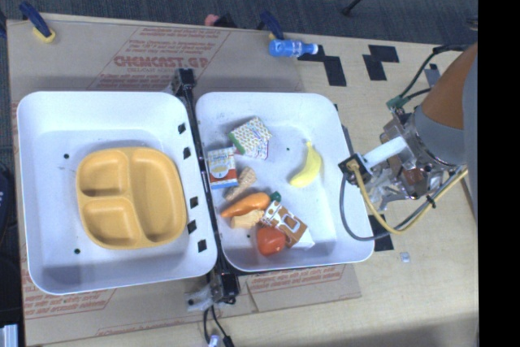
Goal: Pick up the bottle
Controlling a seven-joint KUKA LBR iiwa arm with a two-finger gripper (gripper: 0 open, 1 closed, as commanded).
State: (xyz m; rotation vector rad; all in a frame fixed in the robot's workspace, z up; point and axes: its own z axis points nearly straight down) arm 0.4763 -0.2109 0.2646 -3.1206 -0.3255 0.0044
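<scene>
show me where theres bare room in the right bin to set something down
Free floor in the right bin: its far right corner above the banana, and the near right corner below it. The left half is crowded: cartons, carrot, tomato packed close. The left bin has bare margin around the yellow tray.

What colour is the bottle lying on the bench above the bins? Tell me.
Blue, with a clear or pale neck end; the bottle shows in the camera view, lying on its side.
</scene>
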